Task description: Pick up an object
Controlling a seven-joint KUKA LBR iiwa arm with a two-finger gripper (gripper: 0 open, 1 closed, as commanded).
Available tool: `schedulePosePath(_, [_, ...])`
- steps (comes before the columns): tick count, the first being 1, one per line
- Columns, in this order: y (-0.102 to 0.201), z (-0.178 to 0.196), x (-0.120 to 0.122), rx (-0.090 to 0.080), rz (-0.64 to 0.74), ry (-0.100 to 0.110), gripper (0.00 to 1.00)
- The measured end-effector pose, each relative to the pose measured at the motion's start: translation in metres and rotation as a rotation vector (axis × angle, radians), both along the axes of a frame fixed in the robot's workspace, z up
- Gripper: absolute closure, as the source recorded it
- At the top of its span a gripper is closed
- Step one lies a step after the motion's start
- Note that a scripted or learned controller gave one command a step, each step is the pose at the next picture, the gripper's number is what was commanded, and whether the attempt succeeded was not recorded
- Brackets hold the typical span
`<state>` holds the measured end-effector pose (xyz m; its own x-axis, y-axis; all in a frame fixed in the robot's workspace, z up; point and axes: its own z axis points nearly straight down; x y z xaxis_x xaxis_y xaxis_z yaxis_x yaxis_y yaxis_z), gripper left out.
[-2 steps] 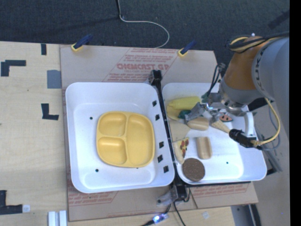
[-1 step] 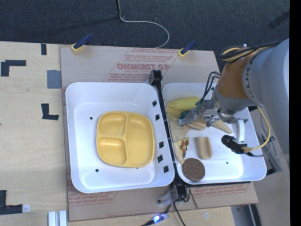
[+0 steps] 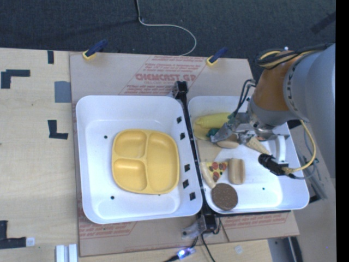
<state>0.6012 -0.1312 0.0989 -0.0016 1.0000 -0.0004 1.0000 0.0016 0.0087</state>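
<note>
Camera view showed you the arm point(image 3: 289, 86) reaching in from the desk's right edge, its tool point(image 3: 232, 130) down low in the right bin point(image 3: 294, 201), near that bin's far left corner. The tool sat right against the yellow banana point(image 3: 210, 121) and a pale tan piece point(image 3: 228, 143) lying just beside it. You could not tell from this angle whether the tool was released or clenched, nor whether anything sat inside it.

The other candidates lay toward the near edge of the same bin: a pizza slice point(image 3: 214, 171), a bread roll point(image 3: 236, 171) touching it, and a round brown cookie point(image 3: 224, 196) just below both. A cone-shaped piece point(image 3: 255, 143) lay under the wrist. The left bin point(image 3: 92, 146) carried a yellow divided plate point(image 3: 145, 161) at its middle, well apart from the tool.

By my reading, you were at the grasp step, with the banana or the tan piece as the likely target. The next move called for a firm close on one item, then a straight lift clear of the bin's wall. Crowding there risked a pinch on two things or a slip.
</note>
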Motion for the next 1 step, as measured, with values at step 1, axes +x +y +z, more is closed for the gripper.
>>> schedulePosePath(1, [0.0079, 0.0444, 0.0003, 0.001, 0.0, 0.007, 1.0])
